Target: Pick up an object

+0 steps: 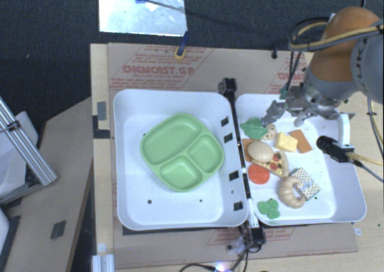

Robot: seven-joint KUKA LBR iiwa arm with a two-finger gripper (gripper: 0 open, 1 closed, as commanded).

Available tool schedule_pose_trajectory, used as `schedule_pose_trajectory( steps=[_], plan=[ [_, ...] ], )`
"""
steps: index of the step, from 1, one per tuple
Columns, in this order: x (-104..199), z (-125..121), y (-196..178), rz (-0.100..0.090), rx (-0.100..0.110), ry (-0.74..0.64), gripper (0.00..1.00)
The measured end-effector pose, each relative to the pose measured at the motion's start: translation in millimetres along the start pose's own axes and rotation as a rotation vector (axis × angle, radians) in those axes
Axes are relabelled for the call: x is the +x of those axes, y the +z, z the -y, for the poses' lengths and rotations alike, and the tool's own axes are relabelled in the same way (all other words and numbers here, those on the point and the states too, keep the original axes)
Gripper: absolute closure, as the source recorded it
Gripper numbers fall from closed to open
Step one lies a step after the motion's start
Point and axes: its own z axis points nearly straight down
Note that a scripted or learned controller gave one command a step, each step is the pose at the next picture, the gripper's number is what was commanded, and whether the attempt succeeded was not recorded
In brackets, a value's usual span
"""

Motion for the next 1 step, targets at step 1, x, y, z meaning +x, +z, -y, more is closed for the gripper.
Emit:
schedule_pose_trajectory(
  steps=[1],
  plan=[
    [0.3,-1.5,-6.8,0.000,-0.010,-0.001,0.00]
  ],
)
